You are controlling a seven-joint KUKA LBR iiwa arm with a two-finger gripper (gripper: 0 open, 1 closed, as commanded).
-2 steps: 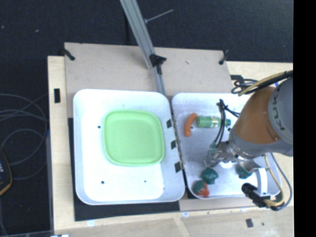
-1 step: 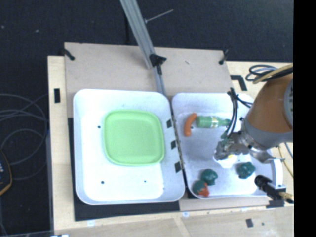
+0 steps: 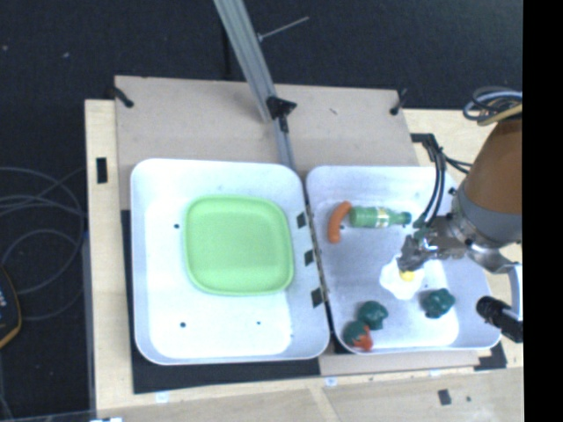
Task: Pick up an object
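Two bins sit side by side. At three o'clock the gripper (image 3: 410,262) hangs over a white-and-yellow toy (image 3: 400,279). Go straight down slowly, then squeeze its middle.

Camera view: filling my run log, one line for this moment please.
gripper over white-and-yellow item | right bin | grasp unconfirmed | green plate in left bin

The arm (image 3: 493,178) runs off frame; a white object (image 3: 398,281) beneath looks partly hidden.
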